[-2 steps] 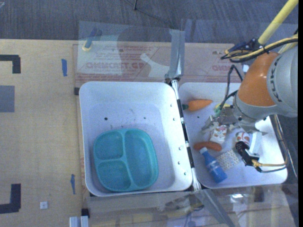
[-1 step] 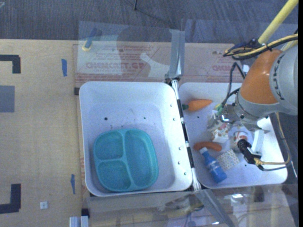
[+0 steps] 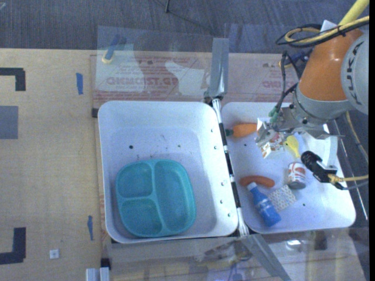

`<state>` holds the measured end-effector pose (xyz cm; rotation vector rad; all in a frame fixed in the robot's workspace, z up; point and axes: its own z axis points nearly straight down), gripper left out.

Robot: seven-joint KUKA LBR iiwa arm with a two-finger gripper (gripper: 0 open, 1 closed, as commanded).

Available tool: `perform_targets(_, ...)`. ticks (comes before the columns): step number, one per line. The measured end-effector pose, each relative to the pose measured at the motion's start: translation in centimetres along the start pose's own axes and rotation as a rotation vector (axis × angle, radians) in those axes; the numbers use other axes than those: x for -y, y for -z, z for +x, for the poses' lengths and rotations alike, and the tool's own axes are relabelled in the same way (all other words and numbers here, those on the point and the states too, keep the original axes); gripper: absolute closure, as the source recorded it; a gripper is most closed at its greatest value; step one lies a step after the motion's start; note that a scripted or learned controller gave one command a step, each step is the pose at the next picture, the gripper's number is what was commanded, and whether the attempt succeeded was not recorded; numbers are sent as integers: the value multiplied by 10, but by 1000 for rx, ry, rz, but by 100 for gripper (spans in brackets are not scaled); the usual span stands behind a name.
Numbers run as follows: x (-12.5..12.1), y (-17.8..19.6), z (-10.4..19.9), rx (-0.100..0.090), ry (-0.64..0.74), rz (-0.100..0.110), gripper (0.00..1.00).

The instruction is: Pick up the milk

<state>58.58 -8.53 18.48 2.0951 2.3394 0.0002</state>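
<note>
Two white bins sit side by side on the counter, and we are working over the right bin, where the arm reaches in from the right. Our hand hangs low over the upper middle of that bin, amid a clutter of pale, crumpled-looking shapes right beneath it. We cannot tell whether the hand is apart or together, nor whether anything sits in it, because the wrist and those pale shapes blur into one another. Which item is the milk is not certain to us; our best guess is the small white carton-like object just under the hand, beside a yellow piece. Elsewhere in the right bin lie an orange carrot-like item near the top edge, a red-and-white can, a sausage-like piece, a blue bottle and a patterned grey packet touching it. The left bin holds a teal divided plate. As we judge it, the task is at the reach or grasp stage: the hand is at the likely target, but no lift is evident, so securing the milk and raising it clear of the bin are left.
</note>
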Motion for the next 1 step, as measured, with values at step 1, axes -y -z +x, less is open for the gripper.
perform_targets(1,10,133,-18,1,112,-1,100)
